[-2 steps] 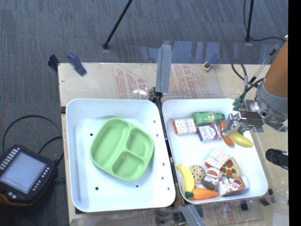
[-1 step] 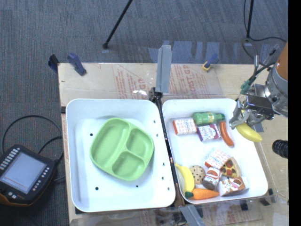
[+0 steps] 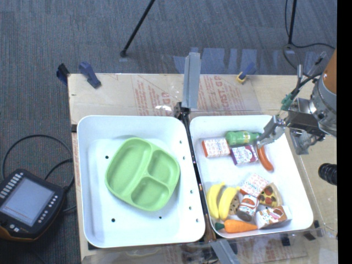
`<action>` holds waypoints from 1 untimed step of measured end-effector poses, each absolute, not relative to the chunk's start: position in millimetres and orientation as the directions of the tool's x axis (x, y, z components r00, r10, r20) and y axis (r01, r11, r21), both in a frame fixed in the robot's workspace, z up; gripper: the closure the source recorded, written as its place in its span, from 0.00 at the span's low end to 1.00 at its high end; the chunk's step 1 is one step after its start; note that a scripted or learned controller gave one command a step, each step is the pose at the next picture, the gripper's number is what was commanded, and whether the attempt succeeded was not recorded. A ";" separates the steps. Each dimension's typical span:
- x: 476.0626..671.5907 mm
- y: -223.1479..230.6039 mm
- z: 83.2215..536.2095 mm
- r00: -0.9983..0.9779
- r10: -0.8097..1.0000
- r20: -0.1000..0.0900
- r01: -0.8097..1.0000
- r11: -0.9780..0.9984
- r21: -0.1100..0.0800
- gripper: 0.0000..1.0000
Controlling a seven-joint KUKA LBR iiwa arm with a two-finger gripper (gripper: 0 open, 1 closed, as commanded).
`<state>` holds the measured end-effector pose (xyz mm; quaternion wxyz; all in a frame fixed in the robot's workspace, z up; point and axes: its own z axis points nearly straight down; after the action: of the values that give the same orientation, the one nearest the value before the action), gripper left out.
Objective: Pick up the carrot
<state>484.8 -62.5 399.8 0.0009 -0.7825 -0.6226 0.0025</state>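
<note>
Tool (image 3: 270,133) hangs over right bin's (image 3: 294,164) far edge, beside sausage (image 3: 266,158); grip state unclear. Green divided plate (image 3: 143,173) fills left bin (image 3: 88,147). Carrot (image 3: 237,226) lies at right bin's near edge, below bananas (image 3: 218,201), untouched. Pickup not yet started.

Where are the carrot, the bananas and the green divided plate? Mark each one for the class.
carrot (image 3: 240,226): camera view, middle of its orange body.
bananas (image 3: 220,201): camera view, where the two yellow fruits meet.
green divided plate (image 3: 118,172): camera view, its left rim.
</note>
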 end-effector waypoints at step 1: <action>527.6 19.9 295.8 0.241 0.971 -0.003 0.971 -0.241 -0.008 0.00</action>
<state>527.6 19.9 295.8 0.0022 -0.7876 -0.6161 0.0036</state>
